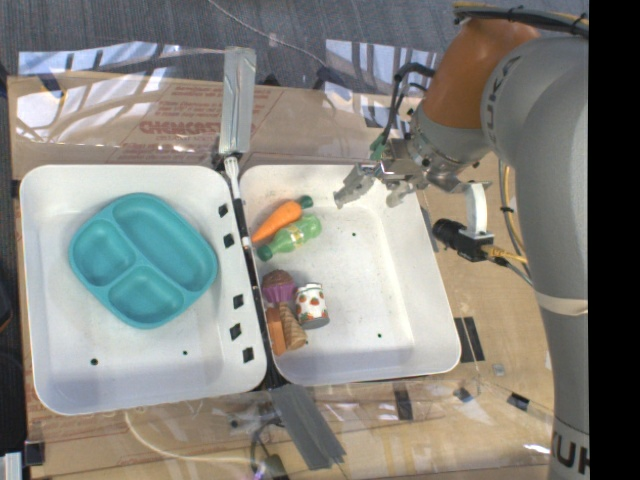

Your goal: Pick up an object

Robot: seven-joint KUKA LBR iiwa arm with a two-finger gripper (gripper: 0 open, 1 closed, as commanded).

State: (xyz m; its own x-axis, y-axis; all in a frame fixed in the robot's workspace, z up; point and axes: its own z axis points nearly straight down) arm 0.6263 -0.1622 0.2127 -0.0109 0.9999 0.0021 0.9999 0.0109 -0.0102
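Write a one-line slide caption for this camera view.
Open two-finger gripper hovers above right white bin holding orange toy carrot and green bottle; teal divided plate in left bin.

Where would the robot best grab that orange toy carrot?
Probably across the middle of the orange toy carrot, coming from above. It lies flat and slanted, its long sides narrow; the green plastic bottle crowds its lower side, so the grip must be careful.

Right bin [420,298]: toys [290,268] seemingly crowding left wall.
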